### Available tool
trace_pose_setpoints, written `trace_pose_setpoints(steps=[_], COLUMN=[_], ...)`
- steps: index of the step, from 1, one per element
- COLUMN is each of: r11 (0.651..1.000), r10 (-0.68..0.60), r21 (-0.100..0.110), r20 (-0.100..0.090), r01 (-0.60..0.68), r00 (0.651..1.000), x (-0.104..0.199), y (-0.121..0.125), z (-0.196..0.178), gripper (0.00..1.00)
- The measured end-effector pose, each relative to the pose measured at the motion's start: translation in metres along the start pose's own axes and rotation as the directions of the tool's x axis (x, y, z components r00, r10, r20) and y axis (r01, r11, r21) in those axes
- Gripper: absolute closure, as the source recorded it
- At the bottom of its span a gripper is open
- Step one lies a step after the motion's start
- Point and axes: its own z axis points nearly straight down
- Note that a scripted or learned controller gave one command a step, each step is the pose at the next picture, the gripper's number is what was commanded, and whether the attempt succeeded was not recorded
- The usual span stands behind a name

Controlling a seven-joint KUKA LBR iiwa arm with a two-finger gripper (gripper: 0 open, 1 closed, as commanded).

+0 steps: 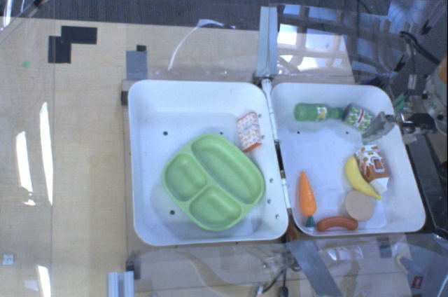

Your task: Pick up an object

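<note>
The right bin [329,148] holds a green bottle [318,112] lying on its side and a small green-and-white can [358,116] beside it. A yellow banana [358,177], a brown-and-white carton [372,164], a tan disc [360,205], a red sausage [337,223] and an orange carrot [306,193] lie nearer the front. My gripper [381,126] hangs at the bin's right side, just right of the can and above the carton. Nothing is visibly held.
The left bin [150,148] carries a green divided plate [213,181] and a small red-and-white carton [248,132] by the dividing wall. Clear plastic guards [315,43] and cables stand behind the right bin. The arm [423,113] enters from the right.
</note>
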Motion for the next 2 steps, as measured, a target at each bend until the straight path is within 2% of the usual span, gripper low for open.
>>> trace_pose_setpoints(steps=[1, 2], r11=[0.996, 0.941], r10=[0.093, 0.338], r21=[0.0, -0.002], r20=[0.0, 0.0], r01=[-0.093, -0.338], r00=[0.996, 0.941], x=[-0.044, -0.023], y=[-0.023, -0.022], z=[0.089, 0.08], gripper=[0.0, 0.0])
